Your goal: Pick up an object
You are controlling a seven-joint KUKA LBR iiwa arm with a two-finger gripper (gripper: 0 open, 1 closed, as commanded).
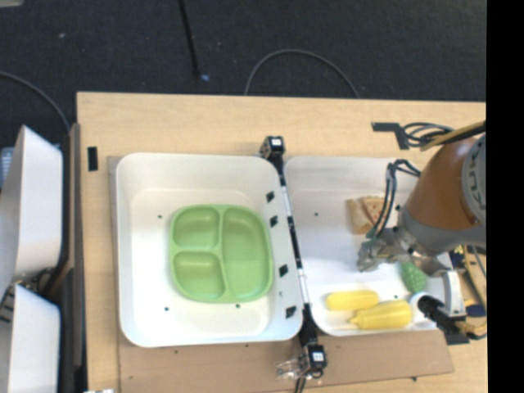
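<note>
Two shallow white bins are sitting side by side on a light wooden bench [205, 121]. The left bin [139, 301] is holding a green divided plate [220, 253] with three compartments; the plate is lying flat near the middle of the bin floor.

The right bin [327, 195] is holding several items. Two yellow corn-cob shaped objects are lying along the near wall: the first yellow corn piece [352, 300] is resting just beside and slightly behind the second yellow corn piece [382, 316]. A tan bread-like slice [363, 213] is lying toward the far side of the bin, partly hidden by the arm. A small green object [413, 278] is lying near the right end of the bin, just beside the wrist hardware.

The grey arm with its orange band [438, 191] is reaching in from the right over the right bin. The gripper [370, 256] is hanging above the bin floor between the bread-like slice and the corn pieces. Whether it is wide, narrow or holding anything cannot be told from this angle.
</note>
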